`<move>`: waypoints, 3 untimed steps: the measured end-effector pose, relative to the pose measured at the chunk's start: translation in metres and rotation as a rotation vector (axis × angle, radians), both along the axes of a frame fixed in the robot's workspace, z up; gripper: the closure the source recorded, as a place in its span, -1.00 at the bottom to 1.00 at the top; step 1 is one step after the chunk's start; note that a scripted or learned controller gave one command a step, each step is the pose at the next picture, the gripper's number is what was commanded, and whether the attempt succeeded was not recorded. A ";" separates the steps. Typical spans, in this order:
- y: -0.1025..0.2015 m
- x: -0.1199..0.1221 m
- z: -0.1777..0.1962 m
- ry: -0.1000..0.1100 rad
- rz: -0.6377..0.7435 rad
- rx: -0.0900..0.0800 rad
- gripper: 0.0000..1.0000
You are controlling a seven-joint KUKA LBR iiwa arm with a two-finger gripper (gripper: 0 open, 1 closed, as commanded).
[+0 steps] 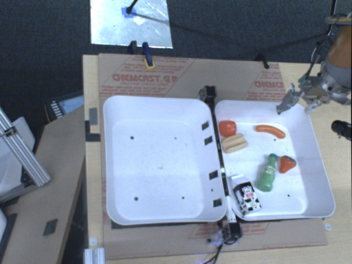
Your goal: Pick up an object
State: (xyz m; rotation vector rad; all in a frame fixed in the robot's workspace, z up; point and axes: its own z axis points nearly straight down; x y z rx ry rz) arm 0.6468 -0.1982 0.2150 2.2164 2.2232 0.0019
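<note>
The right bin [316, 164] holds a red tomato [227, 128], a tan hot dog bun [234, 143], an orange sausage [270, 130], a green bottle [268, 173], a strawberry [287, 164] and a black-and-white cow toy [248, 197]. My gripper [300, 101] hangs over the bin's far right corner, above and to the right of the sausage. Its two fingers are spread apart with nothing between them.
The left bin [159, 158] lies beside the right one, with a black clip strip [215, 147] between them. Both rest on a cardboard sheet [165, 73]. A metal plate [132, 12] lies at the back and an aluminium frame [19, 147] at the left.
</note>
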 end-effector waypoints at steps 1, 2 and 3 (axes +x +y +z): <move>0.001 -0.024 0.149 -0.015 0.002 -0.005 -1.00; 0.035 -0.074 -0.060 0.013 -0.001 0.005 -1.00; 0.054 -0.119 -0.133 0.006 -0.002 0.003 -1.00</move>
